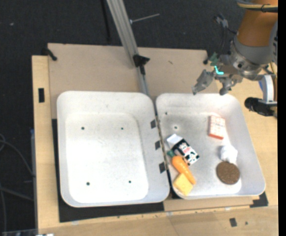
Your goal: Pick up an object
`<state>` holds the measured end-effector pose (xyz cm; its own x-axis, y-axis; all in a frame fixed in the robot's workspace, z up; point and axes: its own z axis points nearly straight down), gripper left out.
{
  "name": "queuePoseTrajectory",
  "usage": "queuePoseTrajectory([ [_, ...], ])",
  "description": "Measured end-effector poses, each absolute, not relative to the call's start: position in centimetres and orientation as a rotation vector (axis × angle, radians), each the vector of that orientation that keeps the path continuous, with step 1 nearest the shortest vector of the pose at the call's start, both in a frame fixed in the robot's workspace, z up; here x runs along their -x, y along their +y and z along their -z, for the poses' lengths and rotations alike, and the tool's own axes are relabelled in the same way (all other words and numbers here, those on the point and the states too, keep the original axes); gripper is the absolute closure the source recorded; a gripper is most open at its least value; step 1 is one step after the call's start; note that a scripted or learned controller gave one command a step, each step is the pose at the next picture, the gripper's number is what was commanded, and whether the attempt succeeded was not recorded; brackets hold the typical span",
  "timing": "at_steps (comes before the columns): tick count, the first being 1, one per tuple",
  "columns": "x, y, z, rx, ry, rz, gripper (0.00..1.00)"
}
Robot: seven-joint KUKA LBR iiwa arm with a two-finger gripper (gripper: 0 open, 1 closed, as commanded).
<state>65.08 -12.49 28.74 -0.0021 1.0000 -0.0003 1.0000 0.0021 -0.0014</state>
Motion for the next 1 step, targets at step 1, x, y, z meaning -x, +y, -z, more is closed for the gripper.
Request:
queuePoseTrajectory([
  [1, -65.14, -12.53, -28.95, 2.220, -2.227, 0.000, 0.00],
])
